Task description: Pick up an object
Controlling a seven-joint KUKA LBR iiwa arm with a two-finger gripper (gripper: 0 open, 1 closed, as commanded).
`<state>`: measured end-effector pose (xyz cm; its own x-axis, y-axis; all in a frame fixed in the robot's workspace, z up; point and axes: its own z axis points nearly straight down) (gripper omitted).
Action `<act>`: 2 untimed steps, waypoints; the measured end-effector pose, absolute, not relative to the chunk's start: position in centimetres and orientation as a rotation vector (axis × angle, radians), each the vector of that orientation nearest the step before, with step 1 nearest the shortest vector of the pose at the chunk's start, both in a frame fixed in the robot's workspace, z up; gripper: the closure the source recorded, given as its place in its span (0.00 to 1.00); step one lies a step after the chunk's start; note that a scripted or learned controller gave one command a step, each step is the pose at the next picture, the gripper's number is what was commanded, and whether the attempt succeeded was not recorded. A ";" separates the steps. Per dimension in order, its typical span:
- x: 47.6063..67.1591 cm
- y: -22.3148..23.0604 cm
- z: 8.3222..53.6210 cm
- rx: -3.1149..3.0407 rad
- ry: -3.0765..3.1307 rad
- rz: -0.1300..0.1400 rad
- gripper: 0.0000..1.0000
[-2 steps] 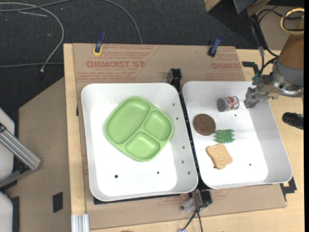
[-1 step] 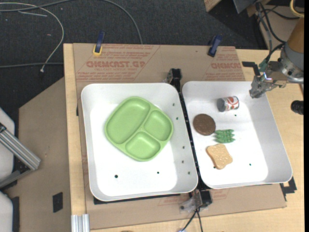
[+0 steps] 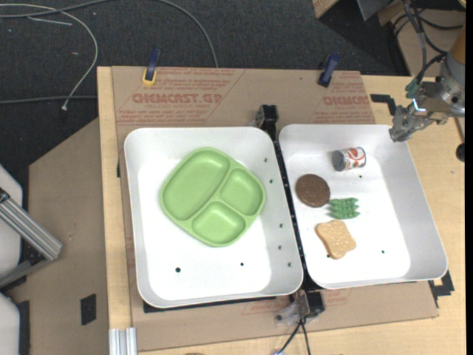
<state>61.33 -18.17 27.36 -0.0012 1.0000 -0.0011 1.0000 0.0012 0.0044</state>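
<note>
Cardboard bench point(image 3: 222, 98) bears white bins point(image 3: 148, 272).

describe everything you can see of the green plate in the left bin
The green plate is a pale green, plastic-looking tray with rounded corners and three compartments: one large and two smaller, split by raised ridges. All three compartments hold nothing. It lies flat, turned at an angle to the walls, near the middle of the left bin, resting on the white floor. Nothing else touches it.
</note>
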 end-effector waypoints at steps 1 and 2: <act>61.4 -13.0 25.9 2.218 2.229 0.000 1.00; 61.5 -8.6 25.5 2.219 2.227 -0.001 1.00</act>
<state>61.55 -8.56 25.54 -0.0036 1.0000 0.0013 1.0000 0.0036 -0.0019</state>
